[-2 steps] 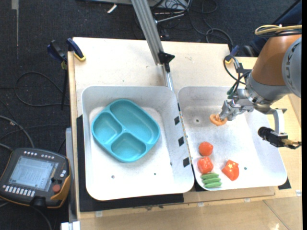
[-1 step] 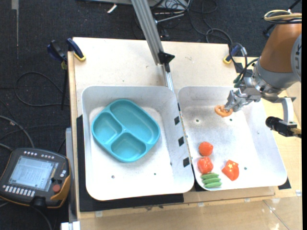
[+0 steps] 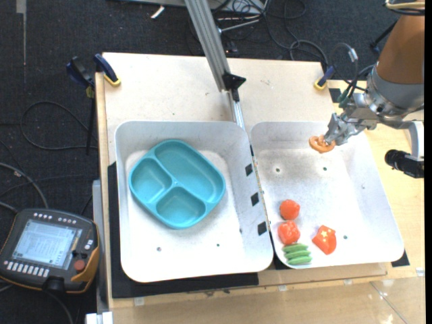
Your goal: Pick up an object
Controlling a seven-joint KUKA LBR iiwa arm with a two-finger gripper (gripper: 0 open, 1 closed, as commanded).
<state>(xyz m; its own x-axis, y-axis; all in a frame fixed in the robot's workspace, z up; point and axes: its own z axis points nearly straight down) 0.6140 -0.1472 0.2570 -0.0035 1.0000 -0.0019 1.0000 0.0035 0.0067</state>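
Nearest the camera, a green pea pod (image 3: 297, 253) lies beside three red pieces in the right bin (image 3: 378, 201). At its far edge the pincer (image 3: 329, 140) touches an orange ring (image 3: 320, 144); grip unclear. Left bin holds a blue divided plate (image 3: 177, 183).

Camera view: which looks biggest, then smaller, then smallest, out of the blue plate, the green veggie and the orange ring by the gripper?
1. Blue plate, by far the largest.
2. Green veggie and orange ring look about alike; the gripper covers part of the ring, so I won't rank them.
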